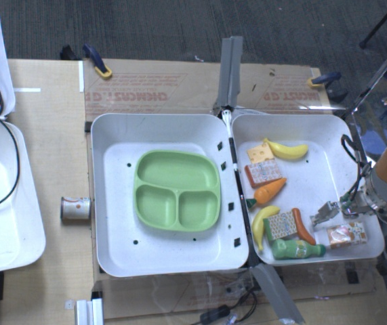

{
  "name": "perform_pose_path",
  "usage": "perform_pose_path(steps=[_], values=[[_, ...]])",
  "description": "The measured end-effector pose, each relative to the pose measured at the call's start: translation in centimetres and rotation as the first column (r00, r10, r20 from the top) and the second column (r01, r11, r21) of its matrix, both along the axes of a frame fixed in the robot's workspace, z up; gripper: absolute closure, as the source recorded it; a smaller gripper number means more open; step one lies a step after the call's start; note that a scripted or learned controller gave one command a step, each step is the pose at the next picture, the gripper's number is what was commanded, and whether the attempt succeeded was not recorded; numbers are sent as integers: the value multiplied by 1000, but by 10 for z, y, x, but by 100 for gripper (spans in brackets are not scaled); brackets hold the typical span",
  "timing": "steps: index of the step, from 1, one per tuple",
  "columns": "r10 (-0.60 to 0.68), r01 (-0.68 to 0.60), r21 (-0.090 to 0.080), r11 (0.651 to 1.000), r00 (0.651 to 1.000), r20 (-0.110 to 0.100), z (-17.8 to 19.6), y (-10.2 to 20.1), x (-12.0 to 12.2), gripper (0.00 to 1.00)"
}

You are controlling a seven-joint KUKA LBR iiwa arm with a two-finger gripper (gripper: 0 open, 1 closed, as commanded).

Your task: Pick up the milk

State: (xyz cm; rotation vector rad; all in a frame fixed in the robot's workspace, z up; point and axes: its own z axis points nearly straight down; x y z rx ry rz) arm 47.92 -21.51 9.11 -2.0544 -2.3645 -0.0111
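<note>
gripper [327,213] just above milk [347,235], arm cropped

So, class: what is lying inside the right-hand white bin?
Inside the right bin: two bananas, a cheese wedge, a carrot, a green bottle, some small cartons, and the milk. The hand reaches in; whatever lies under it is covered.

Even, bright overhead light; soft faint shadows. White bins [105,181] near overexposed, mild glare at 9 o'clock. Overall soft focus, slight grain. Dark floor [179,12] at 12 o'clock underexposed. Slight bending of lines toward edges.
</note>
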Motion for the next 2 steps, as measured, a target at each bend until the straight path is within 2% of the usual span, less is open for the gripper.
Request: perform_pose_path(steps=[2], values=[[-7,7,0,1000,1000,0,0,0,0,0]])
